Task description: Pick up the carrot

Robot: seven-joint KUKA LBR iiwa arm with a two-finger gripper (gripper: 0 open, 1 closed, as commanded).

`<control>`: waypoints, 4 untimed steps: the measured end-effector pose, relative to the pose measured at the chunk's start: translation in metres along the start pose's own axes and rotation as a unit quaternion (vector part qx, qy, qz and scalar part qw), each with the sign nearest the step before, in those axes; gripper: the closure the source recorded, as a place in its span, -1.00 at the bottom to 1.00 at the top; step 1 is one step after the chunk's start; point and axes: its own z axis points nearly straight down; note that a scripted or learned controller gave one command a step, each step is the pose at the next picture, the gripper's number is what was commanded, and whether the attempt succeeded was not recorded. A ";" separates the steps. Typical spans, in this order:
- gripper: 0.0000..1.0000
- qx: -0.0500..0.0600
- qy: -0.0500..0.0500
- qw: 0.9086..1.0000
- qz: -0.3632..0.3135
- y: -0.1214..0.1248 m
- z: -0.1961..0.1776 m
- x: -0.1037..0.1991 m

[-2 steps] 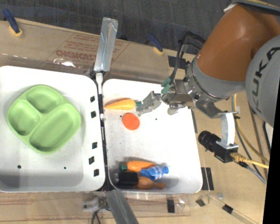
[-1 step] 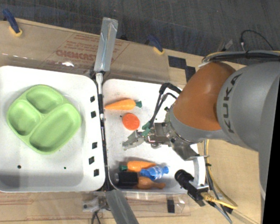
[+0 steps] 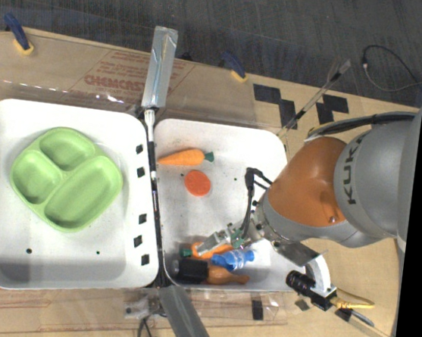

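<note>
The carrot, orange with a small green top, lies on its side near the far left corner of the right bin. My gripper is low over the near side of that bin, well short of the carrot, above a cluster of small items. The grey arm with its orange band reaches in from the right and hides part of the bin's right side.
A flat orange-red disc lies just in front of the carrot. The cluster under the gripper holds a black block, a blue piece, a brown-orange piece and a thin orange piece. The left bin carries a green divided plate.
</note>
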 end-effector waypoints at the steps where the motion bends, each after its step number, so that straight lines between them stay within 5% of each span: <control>1: -1.00 -0.007 -0.004 1.000 0.019 0.010 0.032 0.009; 2: 1.00 -0.010 -0.003 1.000 0.014 0.014 0.020 0.010; 3: 1.00 -0.002 -0.002 0.992 -0.126 0.066 -0.063 0.061; 4: -1.00 -0.002 -0.002 0.992 -0.126 0.066 -0.062 0.061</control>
